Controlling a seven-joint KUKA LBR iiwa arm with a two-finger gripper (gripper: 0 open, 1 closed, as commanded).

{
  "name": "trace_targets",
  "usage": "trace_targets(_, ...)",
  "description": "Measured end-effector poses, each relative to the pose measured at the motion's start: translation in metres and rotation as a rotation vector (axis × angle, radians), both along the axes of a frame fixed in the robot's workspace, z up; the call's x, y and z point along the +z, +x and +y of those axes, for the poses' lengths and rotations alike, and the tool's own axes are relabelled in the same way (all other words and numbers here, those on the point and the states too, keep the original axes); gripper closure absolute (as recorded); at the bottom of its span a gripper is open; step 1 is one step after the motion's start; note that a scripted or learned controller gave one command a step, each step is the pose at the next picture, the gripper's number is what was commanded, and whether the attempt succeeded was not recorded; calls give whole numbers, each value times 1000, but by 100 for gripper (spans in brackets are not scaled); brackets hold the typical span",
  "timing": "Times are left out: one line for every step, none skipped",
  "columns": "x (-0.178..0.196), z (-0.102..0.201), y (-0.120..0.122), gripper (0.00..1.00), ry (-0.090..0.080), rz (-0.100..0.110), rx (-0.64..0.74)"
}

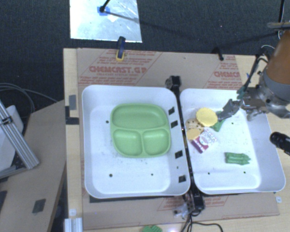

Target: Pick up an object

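Gripper (228,111) sits low over the right bin (266,178), centre-right of frame, fingers pointing left toward the small object cluster. Cannot tell from this angle whether the pincer is released or clenched; nothing is visibly between its tips. Arm (285,66) enters from the right edge, orange band up top.

Candidate objects, all in the right bin: yellow round piece (206,116) just left of the gripper tip, green bit (216,126) touching or just beside the tip, pale yellow piece (193,134) and a white-and-purple packet (203,141) below them, all bunched near the bin's left wall. Green ridged item (237,158) lies apart, lower right of the cluster. Left bin (94,178) holds a green divided tray (139,129), centre of frame.

Risks, as judgement: cluster is tight, so a close could nip two things or push one aside. Yellow round piece looks smooth and domed, likely to squirt out of a shallow pinch. Packet looks flat and thin, hard to get under. Cluster is near the divider (181,144) between bins, so a leftward shove could jam items against it.
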State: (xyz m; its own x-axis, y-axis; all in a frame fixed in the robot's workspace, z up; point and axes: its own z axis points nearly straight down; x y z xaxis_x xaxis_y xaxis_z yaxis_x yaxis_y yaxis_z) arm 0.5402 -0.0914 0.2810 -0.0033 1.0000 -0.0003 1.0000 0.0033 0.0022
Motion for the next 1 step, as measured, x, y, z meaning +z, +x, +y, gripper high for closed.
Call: trace_targets(-124, -24, 6, 0, 1, 11, -4)
